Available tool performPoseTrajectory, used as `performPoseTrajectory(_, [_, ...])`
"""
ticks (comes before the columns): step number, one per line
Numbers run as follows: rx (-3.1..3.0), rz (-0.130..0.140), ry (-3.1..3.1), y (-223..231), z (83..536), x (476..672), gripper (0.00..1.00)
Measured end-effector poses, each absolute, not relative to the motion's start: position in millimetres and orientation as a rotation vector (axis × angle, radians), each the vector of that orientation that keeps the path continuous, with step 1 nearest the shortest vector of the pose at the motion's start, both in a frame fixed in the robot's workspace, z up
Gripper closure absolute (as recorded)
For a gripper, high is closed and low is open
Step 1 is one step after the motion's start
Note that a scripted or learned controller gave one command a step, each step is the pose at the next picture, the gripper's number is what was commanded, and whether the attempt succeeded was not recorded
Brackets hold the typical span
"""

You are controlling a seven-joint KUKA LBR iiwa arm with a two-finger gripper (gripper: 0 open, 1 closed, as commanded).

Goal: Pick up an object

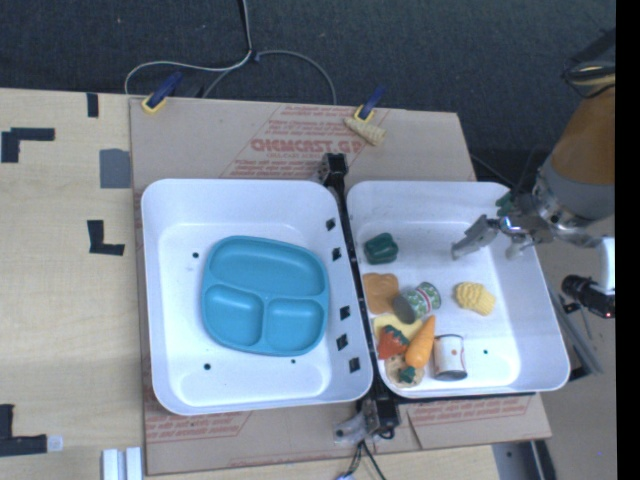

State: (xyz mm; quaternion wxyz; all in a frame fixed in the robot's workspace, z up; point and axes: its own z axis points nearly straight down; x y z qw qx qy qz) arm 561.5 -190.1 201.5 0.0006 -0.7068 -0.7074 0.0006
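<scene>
Dark carpet behind, pale bench in front, and you've got a cardboard sheet laid under both bins, clamped at its far edge, likely to keep it from sliding. Red print on it reads roughly "CHEMCAST"; the smaller lines are too blurred to make out.

Left bin holds 1 thing, a blue tray with 3 compartments, lying flat in the middle. Right bin is where your targets are, bunched along its left side and front, so the far right corner is bare floor.

Now the arm: it leans in over the right bin's far right edge, and the gripper hangs above that bare patch with its fingers spread apart and nothing between them. No grasp yet, by my read.

Running down the pile: orange carrot lying aslant, tan bread piece, yellow corn sitting apart and nearest the gripper, white can with a red label I can't read, grey-green can on its side, green pepper alone toward the back. The corn looks your easiest pick, since nothing touches it.
</scene>
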Motion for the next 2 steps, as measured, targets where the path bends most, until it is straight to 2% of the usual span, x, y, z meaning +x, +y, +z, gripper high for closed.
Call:
performPoseTrajectory(1, [-2.208,0.009,-2.215,-130.6,92.4,520.3,0.0])
performPoseTrajectory(2, [-2.219,0.0,-2.222,-134.3,109.3,524.4,1.0])
